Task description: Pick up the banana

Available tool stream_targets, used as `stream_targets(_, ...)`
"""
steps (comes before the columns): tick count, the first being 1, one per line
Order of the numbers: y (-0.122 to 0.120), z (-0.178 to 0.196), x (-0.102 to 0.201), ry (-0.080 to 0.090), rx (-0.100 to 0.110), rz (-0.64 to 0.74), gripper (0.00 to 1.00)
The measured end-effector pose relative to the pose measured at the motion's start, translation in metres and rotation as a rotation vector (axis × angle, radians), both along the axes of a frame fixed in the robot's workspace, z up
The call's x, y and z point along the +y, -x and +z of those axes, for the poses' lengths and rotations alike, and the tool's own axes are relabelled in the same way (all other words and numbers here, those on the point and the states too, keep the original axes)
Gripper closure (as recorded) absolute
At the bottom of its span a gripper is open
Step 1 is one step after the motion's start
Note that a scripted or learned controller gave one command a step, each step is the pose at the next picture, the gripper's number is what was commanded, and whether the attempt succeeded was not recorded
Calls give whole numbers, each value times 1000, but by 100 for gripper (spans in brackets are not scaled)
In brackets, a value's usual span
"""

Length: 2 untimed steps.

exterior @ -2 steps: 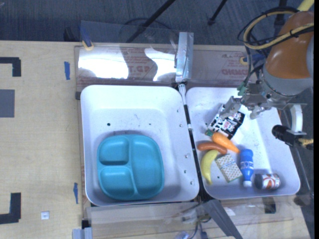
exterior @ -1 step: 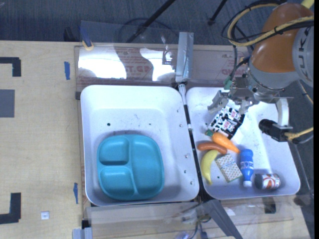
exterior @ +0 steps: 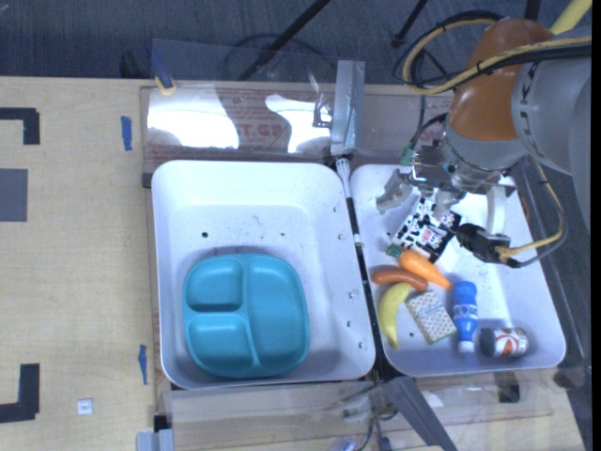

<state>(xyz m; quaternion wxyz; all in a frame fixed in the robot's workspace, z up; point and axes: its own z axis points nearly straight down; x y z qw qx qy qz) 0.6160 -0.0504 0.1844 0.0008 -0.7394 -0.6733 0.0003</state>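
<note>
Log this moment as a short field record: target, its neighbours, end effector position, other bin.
target: banana, lying in the right bin, near its left wall
neighbours: carrot just above it; patterned sponge beside it; blue bottle; can
end effector: over the right bin's upper part, above the carrot, apart from the banana
left bin: holds a teal divided plate

Single fixed camera above bench [exterior: 66, 252], slanted down over both bins [exterior: 258, 191].
</note>
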Motion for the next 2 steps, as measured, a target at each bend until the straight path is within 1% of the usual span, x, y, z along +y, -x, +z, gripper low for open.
stream_targets(1,-51,31,-5,2,-5,283,0)
stream_targets(2,-51,116,-47,3,-5,162,0)
